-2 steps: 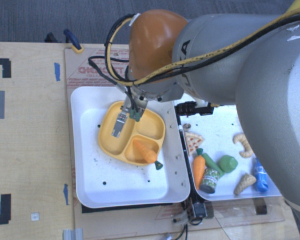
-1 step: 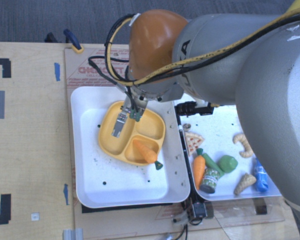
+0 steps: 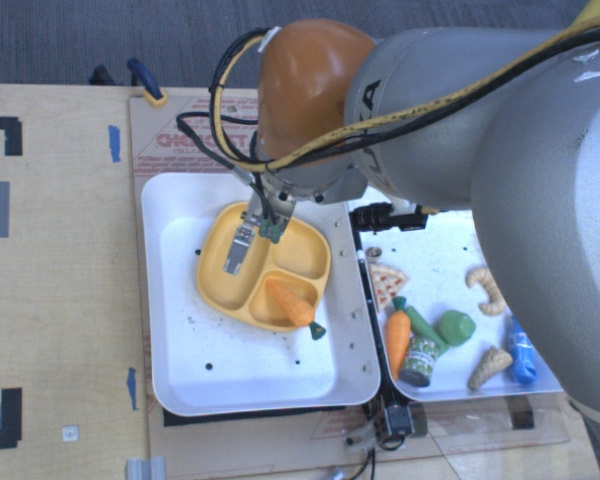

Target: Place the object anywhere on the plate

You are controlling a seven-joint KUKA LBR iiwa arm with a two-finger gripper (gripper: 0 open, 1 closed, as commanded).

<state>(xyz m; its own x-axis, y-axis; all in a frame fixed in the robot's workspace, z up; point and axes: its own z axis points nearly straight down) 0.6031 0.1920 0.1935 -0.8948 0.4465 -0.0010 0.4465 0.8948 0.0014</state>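
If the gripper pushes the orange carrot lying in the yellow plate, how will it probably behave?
The orange toy carrot looks rigid and light. Its tapered round shape may roll, though the yellow divided plate's compartment rim should probably contain it.

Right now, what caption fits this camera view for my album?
A carrot lies on the yellow plate beneath the gripper.

Two white bins, left (image 3: 170,368) and right (image 3: 440,253). One yellow plate (image 3: 220,268). Two carrots: one on the plate (image 3: 290,303), one in the right bin (image 3: 397,336). One green pepper (image 3: 456,326), one jar (image 3: 419,360), one blue bottle (image 3: 521,356), one waffle piece (image 3: 386,286).
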